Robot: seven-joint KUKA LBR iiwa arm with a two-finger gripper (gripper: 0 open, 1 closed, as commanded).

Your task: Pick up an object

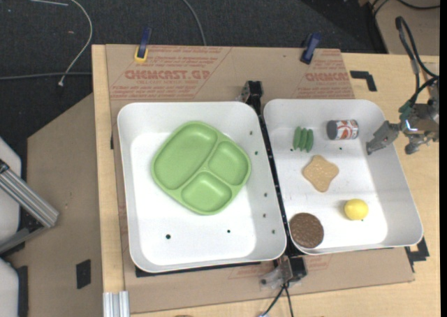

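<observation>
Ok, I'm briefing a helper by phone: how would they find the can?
Look in the right-hand white bin, along its far edge. The small can lies on its side there, right of the green bean pods. It alone is shiny metal with a red-and-white label.

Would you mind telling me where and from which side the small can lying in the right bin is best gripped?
Probably from above, across the round middle of the can. It lies on its side, long axis left to right, so fingers closing over its curved sides from front and back should fit. The green beans lie apart to its left, and the hand hovers to its right.
</observation>
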